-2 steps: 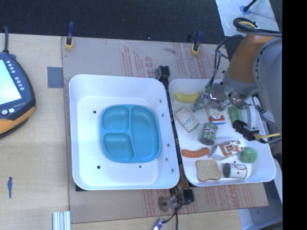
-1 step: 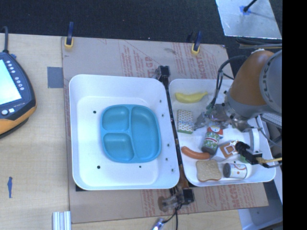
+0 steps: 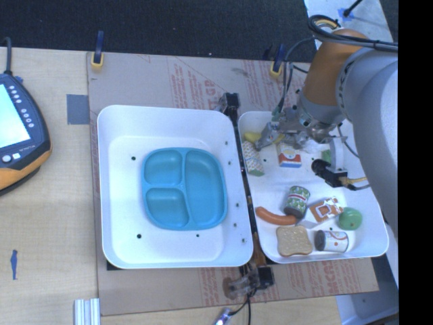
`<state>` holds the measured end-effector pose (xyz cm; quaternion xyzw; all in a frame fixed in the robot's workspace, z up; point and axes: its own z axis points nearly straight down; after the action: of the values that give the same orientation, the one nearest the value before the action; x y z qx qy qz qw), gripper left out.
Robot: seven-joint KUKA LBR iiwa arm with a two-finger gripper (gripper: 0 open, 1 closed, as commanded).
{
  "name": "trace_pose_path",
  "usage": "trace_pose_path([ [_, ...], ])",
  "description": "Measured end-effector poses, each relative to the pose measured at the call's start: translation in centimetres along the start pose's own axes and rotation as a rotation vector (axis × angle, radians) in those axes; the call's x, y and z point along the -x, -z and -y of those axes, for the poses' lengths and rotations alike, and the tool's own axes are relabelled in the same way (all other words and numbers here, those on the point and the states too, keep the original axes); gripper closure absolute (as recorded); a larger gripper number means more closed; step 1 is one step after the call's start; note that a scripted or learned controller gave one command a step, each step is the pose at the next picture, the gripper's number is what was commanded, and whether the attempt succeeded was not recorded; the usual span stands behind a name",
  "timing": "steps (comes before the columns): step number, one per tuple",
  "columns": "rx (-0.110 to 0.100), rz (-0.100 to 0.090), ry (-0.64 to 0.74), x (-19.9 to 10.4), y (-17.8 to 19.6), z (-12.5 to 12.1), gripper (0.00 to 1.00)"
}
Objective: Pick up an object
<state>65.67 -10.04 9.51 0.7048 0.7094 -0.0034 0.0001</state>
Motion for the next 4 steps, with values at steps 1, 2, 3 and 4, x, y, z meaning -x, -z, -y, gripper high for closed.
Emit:
trace_pose_path([
  [1,0.002,-0.005,-0.004,3.2,8.2,7.7,0.00],
  [2,0.003,-0.005,-0.001,2.9,2.7,17.0,0.00],
  [3,0.040,0.015,-0.004,0.7,0.8,15.7,0.00],
  [4,0.049,0.022,0.001,0.9,1.9,15.4,1.00],
])
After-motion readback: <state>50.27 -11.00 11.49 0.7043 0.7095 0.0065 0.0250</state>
